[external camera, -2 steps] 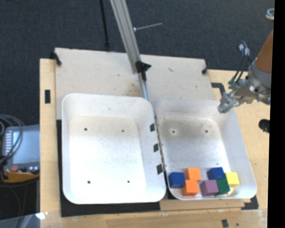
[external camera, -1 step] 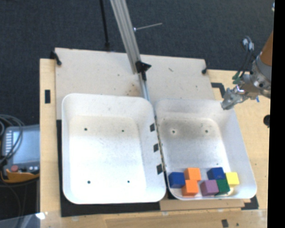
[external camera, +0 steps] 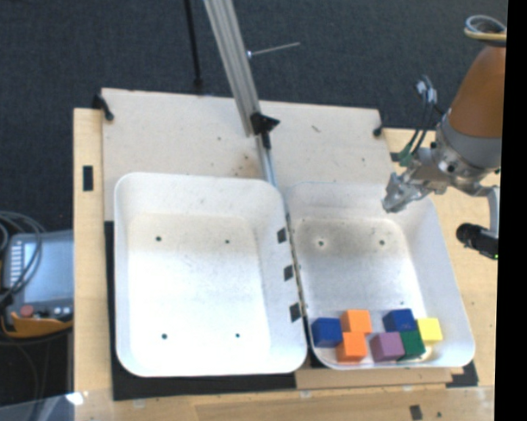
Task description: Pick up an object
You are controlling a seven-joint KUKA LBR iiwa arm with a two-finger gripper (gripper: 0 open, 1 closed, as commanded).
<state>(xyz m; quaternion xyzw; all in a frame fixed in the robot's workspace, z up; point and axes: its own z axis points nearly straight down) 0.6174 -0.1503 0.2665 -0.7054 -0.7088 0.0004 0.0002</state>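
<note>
The pincer hangs over the far right corner of the right bin, its grey tip pointing down and leftward; whether it is open or closed cannot be told at this size, and nothing shows in its grasp. Behind it, the arm comes in from the right, with its orange band sitting above the grey wrist and thin cables looping beside it. The right bin holds a cluster of small blocks packed along its near edge, well apart from the pincer: a blue block at the left, two orange blocks touching one another just beside it, a purple block, a green block, a second blue block behind those, and a yellow block at the right end. The rest of that bin's floor is speckled white. The left bin lies just beside it, their rims meeting along the middle. Both bins rest on the pale wooden desk. A slanted metal rail rises from the desk's far side, between the bins.
</note>
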